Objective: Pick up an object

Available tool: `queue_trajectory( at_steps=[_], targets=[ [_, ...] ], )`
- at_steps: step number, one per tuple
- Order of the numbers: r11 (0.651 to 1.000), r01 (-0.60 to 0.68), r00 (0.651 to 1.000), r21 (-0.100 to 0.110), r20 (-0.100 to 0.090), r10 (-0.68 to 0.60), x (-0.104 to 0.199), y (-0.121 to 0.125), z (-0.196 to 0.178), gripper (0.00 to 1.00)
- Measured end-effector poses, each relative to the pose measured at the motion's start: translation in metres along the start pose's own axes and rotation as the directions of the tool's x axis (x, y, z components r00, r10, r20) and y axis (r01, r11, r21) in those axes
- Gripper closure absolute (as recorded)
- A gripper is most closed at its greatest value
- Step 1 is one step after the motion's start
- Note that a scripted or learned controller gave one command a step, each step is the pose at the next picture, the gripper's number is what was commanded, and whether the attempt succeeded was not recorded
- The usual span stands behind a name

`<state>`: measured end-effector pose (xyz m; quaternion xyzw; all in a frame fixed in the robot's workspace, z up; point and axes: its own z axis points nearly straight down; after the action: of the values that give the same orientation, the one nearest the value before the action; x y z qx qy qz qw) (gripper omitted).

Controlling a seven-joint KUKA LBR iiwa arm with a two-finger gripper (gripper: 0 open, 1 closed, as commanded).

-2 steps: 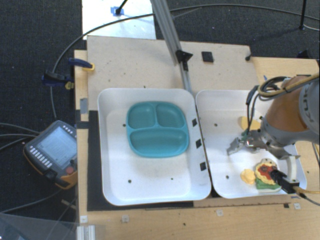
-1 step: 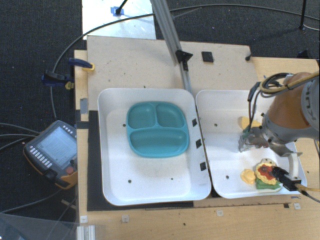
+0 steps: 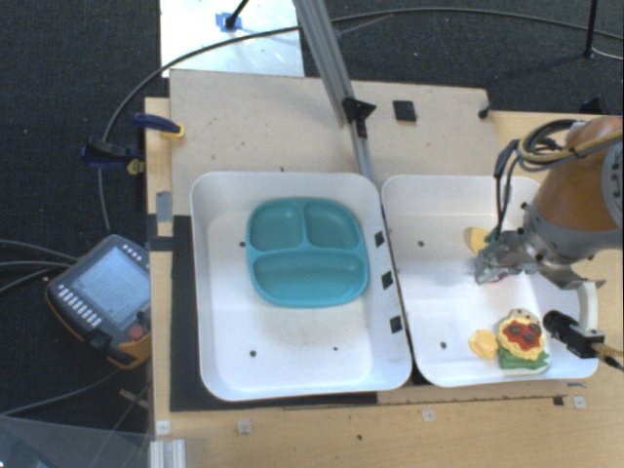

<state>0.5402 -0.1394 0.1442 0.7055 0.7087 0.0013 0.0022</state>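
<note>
Item: two-finger gripper (image 3: pixel 490 266) on the grey arm with the orange band (image 3: pixel 575 198), reaching from the right into the right-hand shallow white bin (image 3: pixel 429 291). Finger state cannot be told at this size; nothing can be made out between the tips.

Item: small pale-yellow soft-looking object (image 3: pixel 477 239), upper middle of the right bin. It lies just beside the gripper, up and slightly left of the tips, partly hidden by the arm's cabling; whether they touch cannot be told. Its long axis cannot be read. Judged the nearest candidate for the pick.

Item: red, yellow and green toy food piece (image 3: pixel 521 341), lower right of the same bin, with a small yellow rounded lump (image 3: pixel 484 342) touching its left side. Both lie below and a little right of the gripper, clearly apart from it.

Item: teal plastic three-compartment plate (image 3: pixel 307 252), in the left-hand white bin (image 3: pixel 224 339), well apart from the gripper.

Item: grey handheld control pendant with screen (image 3: pixel 102 295), on the floor to the left.

Markings: no brand, label or writing is legible anywhere.
</note>
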Motion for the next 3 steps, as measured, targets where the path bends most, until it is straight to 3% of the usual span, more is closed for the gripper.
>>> queue_trajectory(
  at_steps=[2,3],
  targets=[
    [1.000,0.001,1.000,0.001,0.000,-0.001,0.005,-0.005,-0.096,1.00],
    [1.000,0.003,1.000,0.003,-0.002,-0.003,0.053,-0.010,-0.102,1.00]
  ],
)
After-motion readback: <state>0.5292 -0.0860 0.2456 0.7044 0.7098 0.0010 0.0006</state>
